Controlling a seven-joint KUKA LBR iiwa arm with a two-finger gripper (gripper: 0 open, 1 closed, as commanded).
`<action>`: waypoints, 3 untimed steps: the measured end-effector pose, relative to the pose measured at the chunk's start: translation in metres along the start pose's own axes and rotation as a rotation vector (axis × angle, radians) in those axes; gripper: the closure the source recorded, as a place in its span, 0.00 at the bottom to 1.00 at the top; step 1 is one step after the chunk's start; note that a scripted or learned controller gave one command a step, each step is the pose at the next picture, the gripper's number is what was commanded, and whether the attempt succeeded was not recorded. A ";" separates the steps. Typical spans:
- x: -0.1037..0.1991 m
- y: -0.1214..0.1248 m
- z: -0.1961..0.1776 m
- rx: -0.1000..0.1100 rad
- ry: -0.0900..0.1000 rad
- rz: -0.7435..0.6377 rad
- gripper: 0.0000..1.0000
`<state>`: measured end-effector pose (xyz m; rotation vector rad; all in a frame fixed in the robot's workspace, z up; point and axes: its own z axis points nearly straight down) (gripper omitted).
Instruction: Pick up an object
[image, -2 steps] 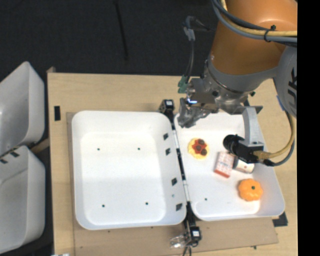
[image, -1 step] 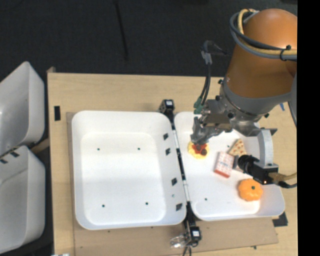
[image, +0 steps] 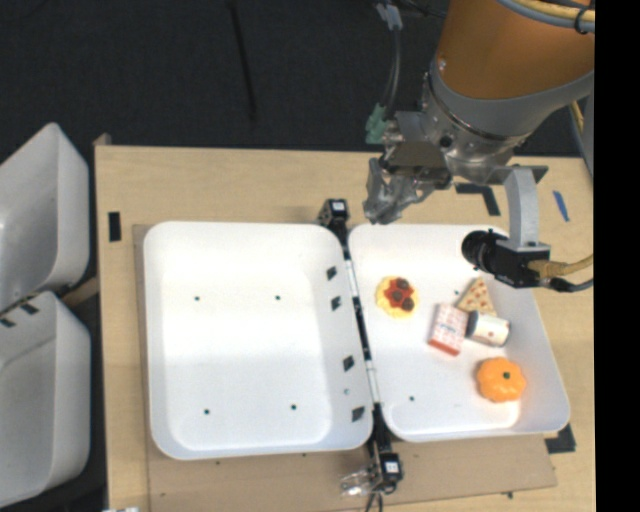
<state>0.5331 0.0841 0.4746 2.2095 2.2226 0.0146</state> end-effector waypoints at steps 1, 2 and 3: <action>-0.061 -0.038 0.097 0.022 -0.004 0.013 1.00; -0.025 -0.044 0.050 0.008 -0.001 0.000 1.00; 0.006 0.013 0.023 0.005 -0.002 0.002 1.00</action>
